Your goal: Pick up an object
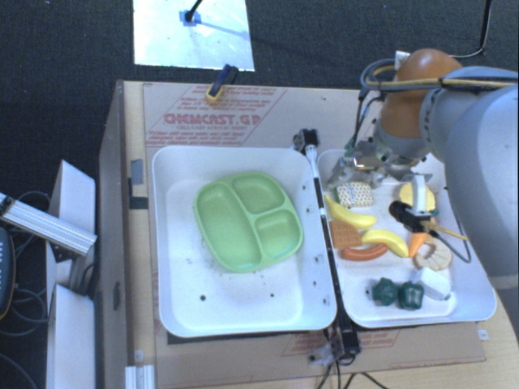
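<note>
My gripper (352, 171) hangs over the far left part of the right bin (480, 300), under the orange band of the arm. Just in front of it lies a pale checkered toy (355, 194), very close; whether they touch I cannot tell. Nearer the front lie a yellow banana (349, 213), a second banana (388, 242), a brown waffle (344, 234) and a red sausage (365, 254). Two dark green peppers (386, 292) and a white block (435, 282) sit near the front rim. An orange carrot (416, 242) and a round cookie (431, 257) lie to the right.
The left bin (180, 298) holds a green divided plate (247, 221). A black clamp (306, 141) sits on the rim shared by the bins. A yellow and black tool (220, 82) lies on the cardboard behind them. The arm's grey body covers the right bin's far right corner.
</note>
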### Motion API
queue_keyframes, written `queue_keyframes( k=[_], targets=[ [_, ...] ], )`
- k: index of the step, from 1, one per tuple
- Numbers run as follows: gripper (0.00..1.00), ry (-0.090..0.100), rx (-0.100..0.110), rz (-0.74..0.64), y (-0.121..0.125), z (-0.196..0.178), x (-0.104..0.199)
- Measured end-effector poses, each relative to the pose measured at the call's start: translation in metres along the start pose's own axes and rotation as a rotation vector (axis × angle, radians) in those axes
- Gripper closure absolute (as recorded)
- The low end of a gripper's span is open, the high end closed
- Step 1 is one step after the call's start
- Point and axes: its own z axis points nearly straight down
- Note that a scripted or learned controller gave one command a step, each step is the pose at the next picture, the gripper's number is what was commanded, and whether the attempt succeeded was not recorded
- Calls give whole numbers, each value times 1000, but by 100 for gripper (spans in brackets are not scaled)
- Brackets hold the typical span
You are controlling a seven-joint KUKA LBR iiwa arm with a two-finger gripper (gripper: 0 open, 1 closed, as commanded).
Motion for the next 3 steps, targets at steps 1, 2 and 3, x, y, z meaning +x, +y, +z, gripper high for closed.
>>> queue_keyframes(
  k=[1,2,3],
  targets=[
    [100,0,-3,-2,1,-11,0],
    [100,1,-5,-2,-25,-183,60],
    [100,3,0,-2,-16,-189,136]
  ],
)
